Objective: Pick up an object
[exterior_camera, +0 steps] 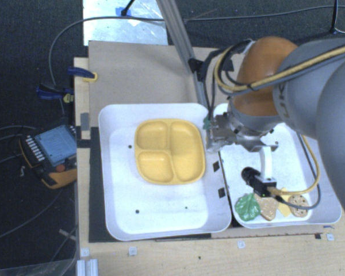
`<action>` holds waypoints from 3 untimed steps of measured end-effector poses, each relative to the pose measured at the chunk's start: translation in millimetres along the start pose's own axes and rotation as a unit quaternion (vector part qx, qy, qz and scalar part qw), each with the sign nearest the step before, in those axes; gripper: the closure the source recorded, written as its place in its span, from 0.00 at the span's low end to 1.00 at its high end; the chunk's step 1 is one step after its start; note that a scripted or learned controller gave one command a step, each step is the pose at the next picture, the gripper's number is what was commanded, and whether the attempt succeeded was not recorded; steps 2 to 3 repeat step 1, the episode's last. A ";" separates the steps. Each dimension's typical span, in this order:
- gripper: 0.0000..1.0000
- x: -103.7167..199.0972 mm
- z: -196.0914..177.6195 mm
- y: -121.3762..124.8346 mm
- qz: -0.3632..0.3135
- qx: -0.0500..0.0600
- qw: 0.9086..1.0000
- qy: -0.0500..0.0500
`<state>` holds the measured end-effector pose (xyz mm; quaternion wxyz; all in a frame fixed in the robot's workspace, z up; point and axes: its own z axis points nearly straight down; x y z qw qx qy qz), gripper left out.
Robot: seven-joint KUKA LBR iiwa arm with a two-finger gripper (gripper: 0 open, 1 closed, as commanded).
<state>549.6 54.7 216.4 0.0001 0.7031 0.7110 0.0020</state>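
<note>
Grey and orange housing of the arm [310, 79] is blocking most of the upper right of the frame and is hiding the far half of the right bin [303, 154]. The gripper [236, 135] is hanging under the wrist near that bin's upper left corner, close to the seam between the 2 bins. The wrist is covering so much of it that whether it is spread or closed cannot be told, and nothing is showing in its grasp. The small things are lying clustered along the lower edge of the right bin, well below the gripper. A green leaf-shaped piece [248, 206] is sitting at lower left and touching a tan perforated piece [268, 208]. A yellow sliver [283, 210] is lying beside that, with a second tan piece [299, 204] dotted with holes further right. Their outlines are blurring together where they meet. The middle of the right bin's floor is lying bare. In the left bin [161, 214] a yellow divided plate [169, 151] is resting toward the upper middle, leaving a wide white margin below it and narrower strips on its sides.
</note>
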 end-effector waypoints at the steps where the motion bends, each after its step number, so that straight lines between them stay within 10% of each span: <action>1: 1.00 52.0 6.6 8.1 0.000 0.001 1.000 0.000; 3: 1.00 52.0 6.6 8.1 0.000 0.001 1.000 0.000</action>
